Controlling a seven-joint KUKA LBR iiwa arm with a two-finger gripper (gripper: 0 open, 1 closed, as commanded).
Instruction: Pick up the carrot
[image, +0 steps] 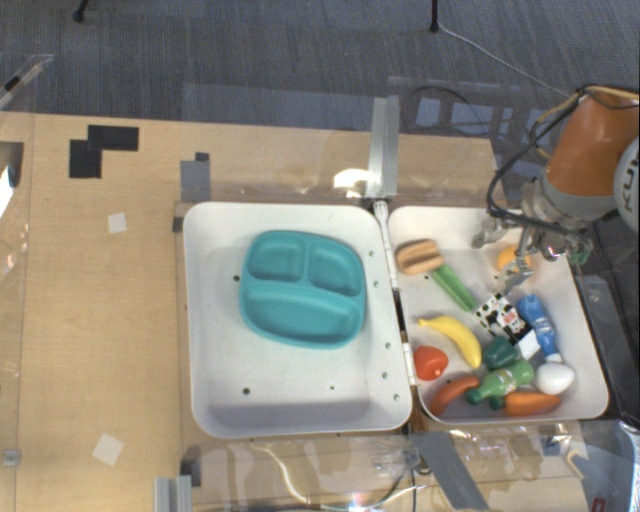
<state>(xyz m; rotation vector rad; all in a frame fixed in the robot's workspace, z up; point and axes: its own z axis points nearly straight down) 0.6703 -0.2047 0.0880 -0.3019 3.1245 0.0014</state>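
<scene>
The carrot (533, 403), orange and tapered, lies along the near edge of the right bin (592, 330), below a white egg (555, 378) and beside a green toy (503, 382). My gripper (522, 250) hangs over the far right part of that bin, well behind the carrot and apart from it. A small yellow-orange item (508, 260) sits right at the gripper's tip. I see nothing clearly held.
The right bin also holds a bun (418, 255), a green stick (455, 288), a banana (455, 338), a red tomato (430, 362), a brown sausage (452, 392), a cow-patterned carton (503, 317) and a blue bottle (535, 325). A teal divided plate (302, 287) lies in the left bin (215, 380).
</scene>
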